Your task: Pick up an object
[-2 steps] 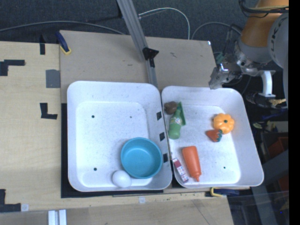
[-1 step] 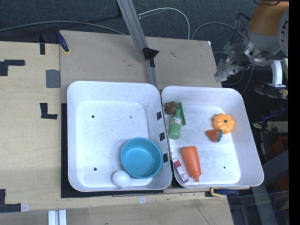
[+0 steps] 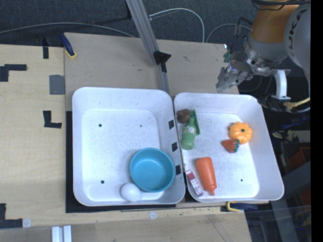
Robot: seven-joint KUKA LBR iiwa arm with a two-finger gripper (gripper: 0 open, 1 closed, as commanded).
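Observation:
My gripper (image 3: 226, 82) hangs above the far rim of the right bin (image 3: 262, 115), its fingers pointing down and nothing between them. In that bin lie an orange pumpkin-shaped toy (image 3: 240, 132) with a small red piece (image 3: 230, 145) beside it, an orange carrot-like bottle (image 3: 206, 174), a green bottle (image 3: 189, 132), a brown lump (image 3: 183, 115) and a small red-and-white packet (image 3: 193, 181). The left bin (image 3: 83, 135) holds a blue bowl (image 3: 152, 169) and a white ball (image 3: 130, 191).
A grey pole (image 3: 144, 24) slants down to the far edge where the two bins meet. Cables (image 3: 192, 19) lie on the bench behind the bins. The arm's orange band (image 3: 272, 21) stands at the upper right.

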